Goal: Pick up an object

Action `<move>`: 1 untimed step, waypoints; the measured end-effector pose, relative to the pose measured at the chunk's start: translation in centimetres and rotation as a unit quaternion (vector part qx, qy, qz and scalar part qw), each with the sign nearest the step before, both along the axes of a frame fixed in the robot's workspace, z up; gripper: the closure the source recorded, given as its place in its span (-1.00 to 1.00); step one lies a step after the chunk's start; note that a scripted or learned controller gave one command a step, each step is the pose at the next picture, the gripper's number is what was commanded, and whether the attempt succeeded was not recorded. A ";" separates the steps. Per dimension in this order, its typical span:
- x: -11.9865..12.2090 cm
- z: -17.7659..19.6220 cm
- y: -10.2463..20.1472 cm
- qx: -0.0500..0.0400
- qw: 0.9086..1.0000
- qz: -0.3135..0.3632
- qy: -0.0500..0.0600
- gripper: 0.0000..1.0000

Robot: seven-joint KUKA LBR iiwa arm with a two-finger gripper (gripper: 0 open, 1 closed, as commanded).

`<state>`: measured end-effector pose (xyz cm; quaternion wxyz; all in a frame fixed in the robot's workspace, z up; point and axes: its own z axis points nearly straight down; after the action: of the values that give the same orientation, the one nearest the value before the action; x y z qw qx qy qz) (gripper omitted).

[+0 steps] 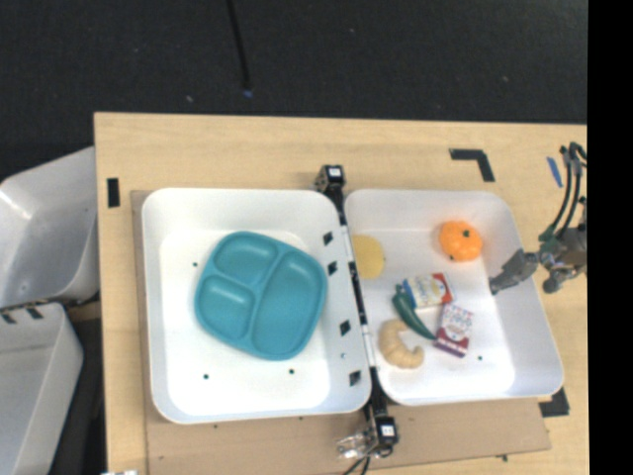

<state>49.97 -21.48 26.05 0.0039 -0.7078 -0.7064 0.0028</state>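
While nothing is lifted yet, the tool waits at the right bin's right rim.
Whether it is apart or together, I cannot tell; the orange ball lies just left of it, likely the handiest pick.

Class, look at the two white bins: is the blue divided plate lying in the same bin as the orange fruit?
No. The blue divided plate lies in the left bin, while the orange fruit sits in the right bin with the other small items.
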 end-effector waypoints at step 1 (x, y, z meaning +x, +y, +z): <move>0.2 0.6 0.0 -0.002 1.000 0.002 -0.005 -1.00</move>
<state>50.19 -21.44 26.61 -0.0009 -0.7066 -0.7076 0.0002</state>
